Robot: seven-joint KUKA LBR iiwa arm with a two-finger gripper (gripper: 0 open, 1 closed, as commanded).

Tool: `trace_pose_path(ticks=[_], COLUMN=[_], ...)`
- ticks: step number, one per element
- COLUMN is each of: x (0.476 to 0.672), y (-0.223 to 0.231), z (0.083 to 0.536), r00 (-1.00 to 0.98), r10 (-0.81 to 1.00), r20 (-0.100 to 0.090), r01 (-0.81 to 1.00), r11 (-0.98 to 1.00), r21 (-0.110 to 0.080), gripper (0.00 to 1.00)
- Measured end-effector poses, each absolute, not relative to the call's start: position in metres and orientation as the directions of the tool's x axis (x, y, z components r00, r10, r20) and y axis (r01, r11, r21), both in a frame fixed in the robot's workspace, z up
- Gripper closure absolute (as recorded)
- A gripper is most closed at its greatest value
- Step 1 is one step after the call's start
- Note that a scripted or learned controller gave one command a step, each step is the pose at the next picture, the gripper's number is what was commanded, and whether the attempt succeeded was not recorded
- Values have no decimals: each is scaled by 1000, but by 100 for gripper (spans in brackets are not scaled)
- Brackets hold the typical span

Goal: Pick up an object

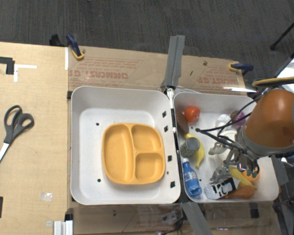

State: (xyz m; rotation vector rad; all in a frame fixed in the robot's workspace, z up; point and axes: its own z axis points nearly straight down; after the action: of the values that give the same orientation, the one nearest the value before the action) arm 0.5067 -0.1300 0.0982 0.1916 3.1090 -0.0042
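The right bin (214,99) holds several small objects. A red ball-like item (191,112) lies near its far left corner. A yellow banana shape (199,149) curls beside a grey round piece (189,147). A blue bottle (191,178) lies along the bin's left wall near the front. A black-and-white item (223,187) and an orange piece (242,191) sit at the front. My gripper (226,169) reaches down into the right half of this bin, just above the black-and-white item, under the orange wrist band (272,118).
The left bin (82,135) holds a yellow divided plate (134,153). Scissors (11,132) lie on the bench far left. Blue clamps (75,46) pin cardboard behind the bins. A grey divider bar (174,62) runs between the bins at the back.
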Motion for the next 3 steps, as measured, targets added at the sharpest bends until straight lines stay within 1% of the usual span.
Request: trace_pose_path(ticks=[1,2,3], x=[633,569,479], y=[-126,-94,-120], z=[123,100,92], r00=[-938,-925,-917], r10=[347,379,398], r20=[-7,-10,-4], r01=[347,379,398], r11=[938,925,917], r21=[1,4,1], gripper=[0,0,0])
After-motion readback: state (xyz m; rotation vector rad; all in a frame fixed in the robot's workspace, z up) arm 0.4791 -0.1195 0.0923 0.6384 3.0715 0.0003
